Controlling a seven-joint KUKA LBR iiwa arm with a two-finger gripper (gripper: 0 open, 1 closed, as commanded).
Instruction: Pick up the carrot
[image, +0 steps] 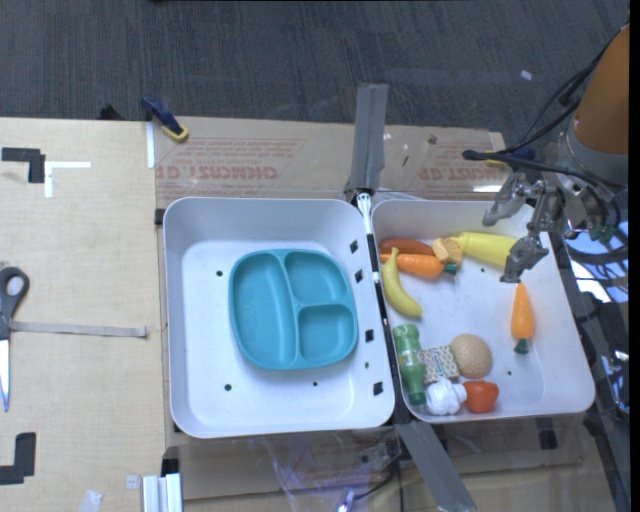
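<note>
The carrot lies in the right bin, near its right wall, green end toward the front. The claw hangs just above it with its fingers spread apart, holding nothing. A blue plate sits in the left bin.

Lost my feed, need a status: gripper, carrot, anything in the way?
Gripper above right bin, holding nothing. Carrot lying loose just below it, near right wall. Corn cob beside the gripper; carrot itself unobstructed.

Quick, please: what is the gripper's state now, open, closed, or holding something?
Gripper: open, holding nothing, above the right bin; the carrot lies below it, apart.
</note>
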